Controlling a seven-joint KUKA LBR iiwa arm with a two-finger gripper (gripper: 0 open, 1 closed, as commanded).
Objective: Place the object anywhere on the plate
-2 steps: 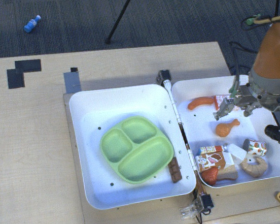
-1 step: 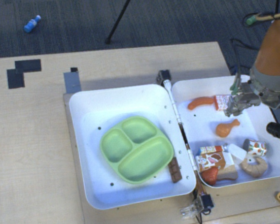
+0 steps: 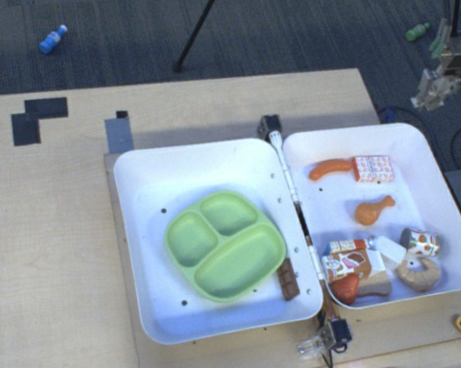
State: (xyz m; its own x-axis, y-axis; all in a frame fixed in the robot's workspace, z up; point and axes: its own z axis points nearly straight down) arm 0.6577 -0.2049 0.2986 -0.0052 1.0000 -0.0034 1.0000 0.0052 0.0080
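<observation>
A green plate [image 3: 226,244] with three compartments lies in the left bin [image 3: 148,232]; nothing rests on it. A thin brown bar [image 3: 287,280] lies beside the plate's right rim, near the divider. Toy foods fill the right bin [image 3: 434,194]: an orange sausage shape [image 3: 331,169], a red-and-white box [image 3: 373,168], an orange drumstick [image 3: 374,210] and a heap along the front wall. A grey-white piece that looks like my gripper [image 3: 435,90] hangs beyond the bench at the upper right, well away from both bins and with nothing visibly in it.
The front heap holds a small carton [image 3: 346,258], a red piece [image 3: 345,288], a bread slice [image 3: 375,287], a beige lump [image 3: 418,274] and a patterned box [image 3: 422,242]. A black clamp [image 3: 270,123] tops the divider. Cables lie below the bins.
</observation>
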